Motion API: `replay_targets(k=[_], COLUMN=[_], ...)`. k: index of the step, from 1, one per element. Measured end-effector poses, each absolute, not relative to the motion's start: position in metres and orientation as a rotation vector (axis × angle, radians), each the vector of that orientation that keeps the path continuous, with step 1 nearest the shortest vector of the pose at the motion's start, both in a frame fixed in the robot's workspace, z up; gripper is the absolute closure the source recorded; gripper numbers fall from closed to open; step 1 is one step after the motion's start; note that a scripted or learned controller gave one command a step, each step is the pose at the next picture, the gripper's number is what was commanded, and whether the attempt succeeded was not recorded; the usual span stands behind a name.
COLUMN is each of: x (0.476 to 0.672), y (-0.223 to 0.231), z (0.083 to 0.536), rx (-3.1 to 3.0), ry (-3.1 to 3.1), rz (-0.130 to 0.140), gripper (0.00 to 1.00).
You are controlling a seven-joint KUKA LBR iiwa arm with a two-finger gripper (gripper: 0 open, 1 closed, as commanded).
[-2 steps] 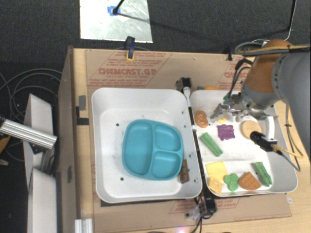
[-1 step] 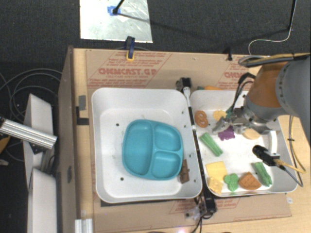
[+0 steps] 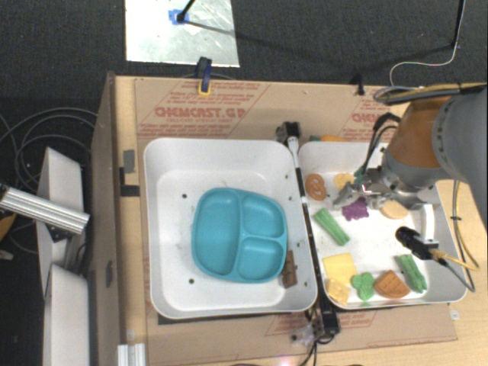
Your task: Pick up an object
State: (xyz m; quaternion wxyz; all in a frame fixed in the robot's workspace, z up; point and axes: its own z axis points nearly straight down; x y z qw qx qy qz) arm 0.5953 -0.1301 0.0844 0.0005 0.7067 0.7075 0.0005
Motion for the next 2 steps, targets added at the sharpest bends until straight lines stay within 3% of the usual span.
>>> replay_targets(k=[1,2], x=[0.578,0.560], y=[-0.114,-0.112], z=[0.113,0.086], rx=[2.216,2.218], ry=[2.226,2.219], rz=[0.003,0.007], gripper=[0.00,0.00])
